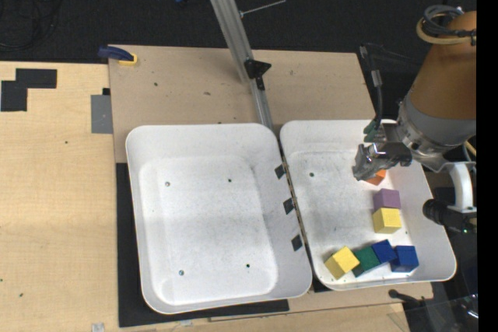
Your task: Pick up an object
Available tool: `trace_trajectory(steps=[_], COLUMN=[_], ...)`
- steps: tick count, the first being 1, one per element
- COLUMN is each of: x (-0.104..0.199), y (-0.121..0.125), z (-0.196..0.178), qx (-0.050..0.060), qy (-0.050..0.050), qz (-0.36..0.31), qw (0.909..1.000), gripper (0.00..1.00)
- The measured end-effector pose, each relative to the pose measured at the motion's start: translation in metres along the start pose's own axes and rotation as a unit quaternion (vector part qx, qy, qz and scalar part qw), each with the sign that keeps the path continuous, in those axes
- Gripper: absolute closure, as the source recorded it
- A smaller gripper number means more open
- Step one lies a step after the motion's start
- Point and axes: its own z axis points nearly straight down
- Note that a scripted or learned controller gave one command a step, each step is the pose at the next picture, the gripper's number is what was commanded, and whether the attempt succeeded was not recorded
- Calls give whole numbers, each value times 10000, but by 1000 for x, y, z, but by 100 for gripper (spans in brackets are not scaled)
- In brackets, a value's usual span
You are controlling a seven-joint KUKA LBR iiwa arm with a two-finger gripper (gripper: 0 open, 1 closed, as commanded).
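My gripper (367, 167) hangs low over the right bin (327, 167), near its right side. An orange block (377, 177) peeks out right under and beside the fingertips; whether the fingers hold it is hidden. Just below lie a purple block (387, 199) and a yellow block (387, 220). Along the bin's front edge sit another yellow block (341, 261), a green block (366, 258) and two blue blocks (383, 250) (405, 257).
The left bin (156, 159) sits beside the right one, split from it by a ridge with black clips (289, 205). A metal rail (230, 19) slants up from between the bins toward the back. The arm's orange band and grey body (443, 89) fill the right side.
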Motion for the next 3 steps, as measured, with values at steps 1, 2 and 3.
trace_trajectory(steps=[1,2,3], x=[51,97,152], y=[14,42,54], z=[22,35,33], qx=[11,-5,-8], qy=[-4,-9,-8], qz=[7,10,5], qw=[10000,10000,10000], gripper=[100,100,100])
